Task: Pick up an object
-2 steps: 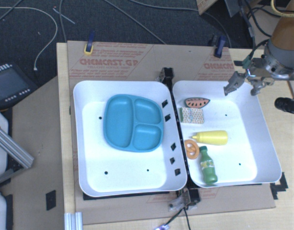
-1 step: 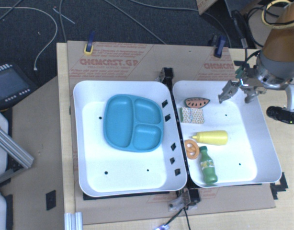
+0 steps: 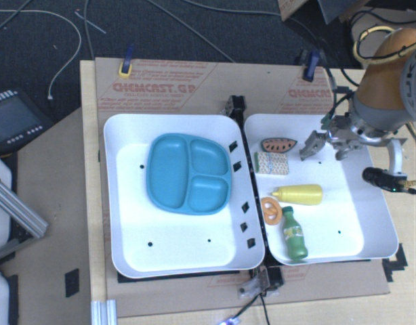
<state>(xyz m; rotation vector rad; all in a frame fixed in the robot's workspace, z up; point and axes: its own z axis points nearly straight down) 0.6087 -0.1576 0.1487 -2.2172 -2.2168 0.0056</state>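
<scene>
The right bin (image 3: 350,212) holds a watermelon-slice toy (image 3: 279,144), a speckled square pad (image 3: 272,162), a yellow squeeze bottle (image 3: 299,194) lying on its side, a pretzel (image 3: 271,210) and a green bottle (image 3: 294,233). My gripper (image 3: 327,147) hovers over the far part of this bin, just right of the watermelon slice. Its fingers are spread open with nothing between them. The yellow bottle lies below and left of it.
The left bin (image 3: 127,208) holds a blue divided plate (image 3: 190,173). A black divider with clips (image 3: 243,181) runs between the bins. The grey and orange arm (image 3: 387,80) comes in from the upper right. Cables lie on the floor behind the bench.
</scene>
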